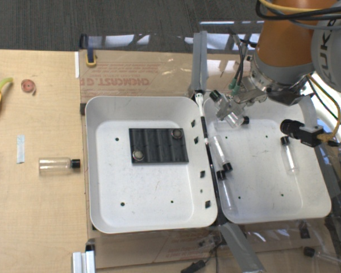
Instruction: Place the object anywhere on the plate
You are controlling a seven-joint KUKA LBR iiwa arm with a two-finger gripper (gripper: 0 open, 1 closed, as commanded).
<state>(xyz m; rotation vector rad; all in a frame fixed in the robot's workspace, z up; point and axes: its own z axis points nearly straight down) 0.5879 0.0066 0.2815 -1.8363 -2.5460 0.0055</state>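
A dark ridged rectangular plate [159, 145] lies flat in the left bin [102, 198]. Two small round silvery pieces sit on it, one at its back right [177, 133] and one at its front left [138, 155]. My gripper [234, 114] hangs over the back left corner of the right bin [307, 209], just right of the divide between the bins. It is shut on a clear vial [235, 119] with a black cap, held slanted above the bin floor. The plate is well to the left of the gripper.
Three more clear, black-capped vials lie in the right bin: two along its left wall [217, 150] [225, 193] and one at the right [289, 158]. Another vial [55, 164] lies on the wooden bench left of the bins. The arm's orange band [295, 16] looms above.
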